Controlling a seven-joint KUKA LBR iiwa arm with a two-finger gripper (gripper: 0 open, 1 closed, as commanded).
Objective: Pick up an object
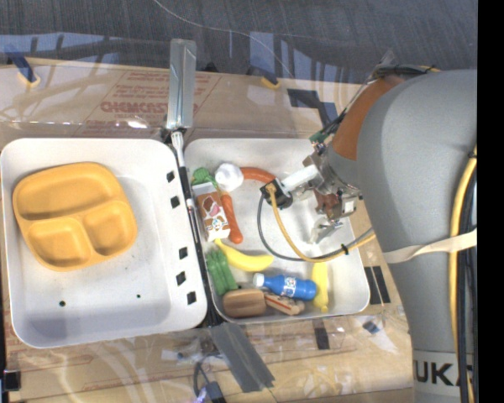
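Note:
The right bin holds a heap of toy food. A banana lies in its middle, with a blue bottle and a brown bread piece in front of it. A small carton, a white ball and an orange sausage lie toward the back left. My gripper hangs low over the bin's right part, above bare floor and to the right of the banana. Nothing shows in its grasp.
The left bin holds a yellow divided tray at its back left. A yellow and black cable loops from the wrist over the right bin's floor. A green item lies by the divider and a yellow piece near the bottle.

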